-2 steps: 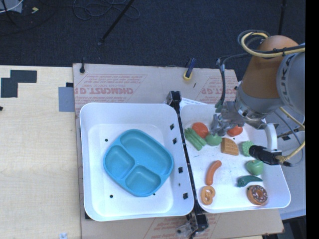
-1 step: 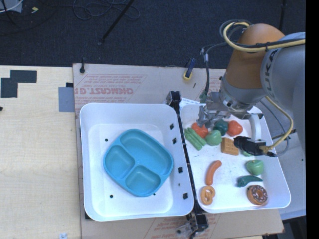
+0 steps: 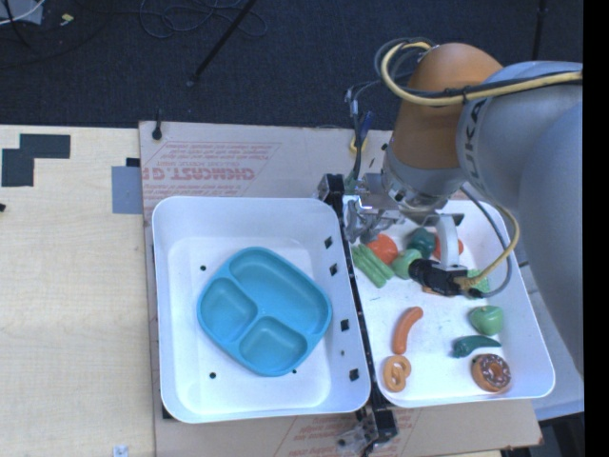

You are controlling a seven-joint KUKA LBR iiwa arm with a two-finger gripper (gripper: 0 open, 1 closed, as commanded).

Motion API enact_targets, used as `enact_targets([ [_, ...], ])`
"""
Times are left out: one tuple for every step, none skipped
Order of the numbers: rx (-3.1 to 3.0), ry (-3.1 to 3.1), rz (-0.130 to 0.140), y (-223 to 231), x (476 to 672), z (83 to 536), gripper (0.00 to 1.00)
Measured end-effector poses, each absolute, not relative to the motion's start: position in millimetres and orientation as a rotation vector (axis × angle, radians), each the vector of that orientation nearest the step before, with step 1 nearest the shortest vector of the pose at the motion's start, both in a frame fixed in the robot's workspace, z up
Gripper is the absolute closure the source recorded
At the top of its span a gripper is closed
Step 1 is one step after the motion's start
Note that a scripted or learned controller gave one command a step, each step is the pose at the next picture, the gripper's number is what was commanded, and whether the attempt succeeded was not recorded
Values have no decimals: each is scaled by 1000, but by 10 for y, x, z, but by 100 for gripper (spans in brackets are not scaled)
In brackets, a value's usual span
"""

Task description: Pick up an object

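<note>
Though poised low over right bin (image 3: 533, 374), gripper (image 3: 366, 219) hides own fingers behind wrist; grasp state impossible to tell; likely risks: snagging bin divider wall, or nudging crowded toys — orange piece (image 3: 383, 248) just beside green piece (image 3: 373, 265) — instead of seizing one. Count: one sausage (image 3: 406, 327); one pretzel (image 3: 396, 372); one doughnut (image 3: 491, 372); one blue tray (image 3: 264, 308) in left bin (image 3: 181, 350).

Bench (image 3: 67, 293): light wood-grain surface with dark grey rectangular patches at its 10 o'clock corner. A brown cardboard sheet (image 3: 238, 165) bearing red print lies flat on it, toward 3 o'clock. Two shallow white bins rest on the cardboard, side by side and touching along their inner edges: the left bin (image 3: 176, 350) at centre, the right bin (image 3: 533, 369) at 3 o'clock.
</note>
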State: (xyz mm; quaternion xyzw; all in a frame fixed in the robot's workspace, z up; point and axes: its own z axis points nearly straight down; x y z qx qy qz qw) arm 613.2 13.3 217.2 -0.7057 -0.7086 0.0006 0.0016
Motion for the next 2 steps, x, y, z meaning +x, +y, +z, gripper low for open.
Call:
enact_targets([
  [-2217,-2223,2,391,6217,2171,100],
  [-2220,-2219,5,301,6174,2206,100],
])
